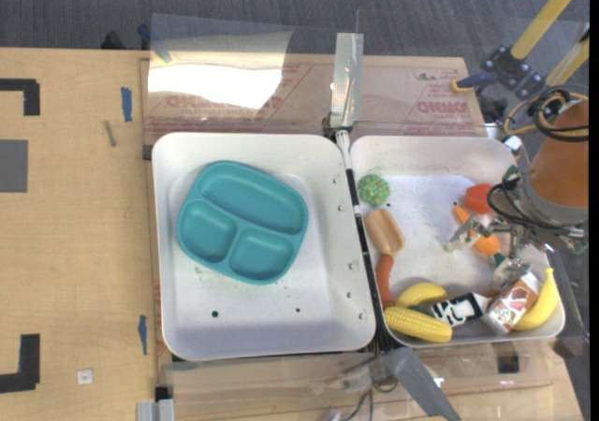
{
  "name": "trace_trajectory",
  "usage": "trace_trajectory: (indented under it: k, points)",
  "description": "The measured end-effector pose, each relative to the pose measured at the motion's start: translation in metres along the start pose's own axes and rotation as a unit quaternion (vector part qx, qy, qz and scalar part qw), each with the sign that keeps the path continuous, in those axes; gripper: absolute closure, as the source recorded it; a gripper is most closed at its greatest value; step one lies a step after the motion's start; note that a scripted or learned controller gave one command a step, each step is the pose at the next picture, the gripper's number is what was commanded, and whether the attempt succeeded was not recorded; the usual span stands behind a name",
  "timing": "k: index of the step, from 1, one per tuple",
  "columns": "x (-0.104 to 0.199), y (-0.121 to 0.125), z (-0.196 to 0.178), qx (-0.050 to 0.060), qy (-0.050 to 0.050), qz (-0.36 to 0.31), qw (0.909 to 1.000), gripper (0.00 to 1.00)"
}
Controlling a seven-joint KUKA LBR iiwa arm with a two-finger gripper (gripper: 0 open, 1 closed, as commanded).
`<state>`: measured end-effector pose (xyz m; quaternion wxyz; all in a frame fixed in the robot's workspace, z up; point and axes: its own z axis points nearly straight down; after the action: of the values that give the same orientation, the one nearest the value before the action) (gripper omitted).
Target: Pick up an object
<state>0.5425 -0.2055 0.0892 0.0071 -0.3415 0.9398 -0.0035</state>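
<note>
My gripper [485, 251] hangs low over the right part of the right bin [421, 159], under the orange wrist band. Its two metal fingers [460, 239] stand spread apart, open, on either side of a small orange carrot-like piece [487, 243]. I cannot tell whether they touch it. A red tomato-like object [478, 196] lies just behind the gripper, partly hidden by cables. A second orange bit [460, 215] lies to its left.
The right bin also holds a green ball [373, 188], a tan bun [385, 230], a red sausage [384, 279], a yellow piece [421, 294], corn [417, 324], a black-and-white item [459, 309], a small bottle [510, 305] and a banana [546, 302]. A teal divided plate [245, 221] lies in the left bin [178, 316].
</note>
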Motion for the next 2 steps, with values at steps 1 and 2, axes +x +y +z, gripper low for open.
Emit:
trace_trajectory:
  k: [1,2]
  points:
    - [-0.001,0.031,-0.001,-0.001,0.001,0.006,1.0000,0.00]
    - [-0.067,0.036,0.000,-0.001,-0.001,-0.050,0.9987,0.00]
